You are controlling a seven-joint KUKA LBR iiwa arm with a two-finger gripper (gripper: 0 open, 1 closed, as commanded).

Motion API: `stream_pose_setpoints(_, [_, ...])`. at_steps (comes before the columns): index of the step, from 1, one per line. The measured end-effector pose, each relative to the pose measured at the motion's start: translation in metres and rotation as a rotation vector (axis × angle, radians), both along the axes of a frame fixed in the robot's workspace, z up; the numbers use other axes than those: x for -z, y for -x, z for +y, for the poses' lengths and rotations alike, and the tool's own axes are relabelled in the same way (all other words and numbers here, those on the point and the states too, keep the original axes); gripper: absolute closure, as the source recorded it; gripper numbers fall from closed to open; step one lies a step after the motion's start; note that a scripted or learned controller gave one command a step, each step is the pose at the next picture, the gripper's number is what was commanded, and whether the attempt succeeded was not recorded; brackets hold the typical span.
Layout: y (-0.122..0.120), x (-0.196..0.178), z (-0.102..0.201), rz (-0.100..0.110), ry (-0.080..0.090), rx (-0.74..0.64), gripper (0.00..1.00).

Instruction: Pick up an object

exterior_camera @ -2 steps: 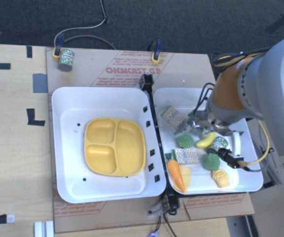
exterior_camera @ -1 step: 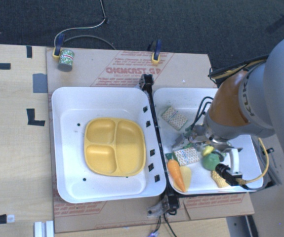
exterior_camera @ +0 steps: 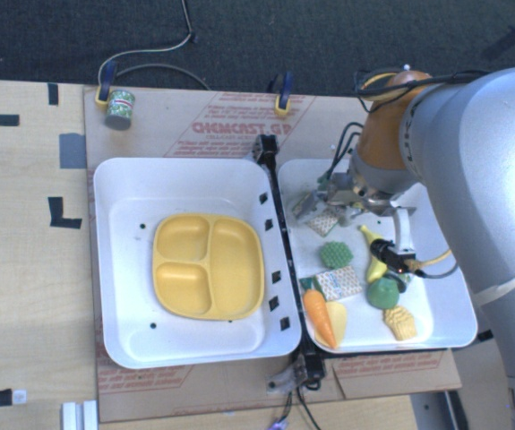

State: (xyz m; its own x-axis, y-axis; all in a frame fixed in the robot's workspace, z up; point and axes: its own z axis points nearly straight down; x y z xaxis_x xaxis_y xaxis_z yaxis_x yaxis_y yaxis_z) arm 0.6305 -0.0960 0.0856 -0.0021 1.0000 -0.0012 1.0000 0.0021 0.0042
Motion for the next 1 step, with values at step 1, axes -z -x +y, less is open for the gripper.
stream_pose_setpoints(1, [0.044,-0.0007,-0.0111,0.001,0.0,0.002,0.0])
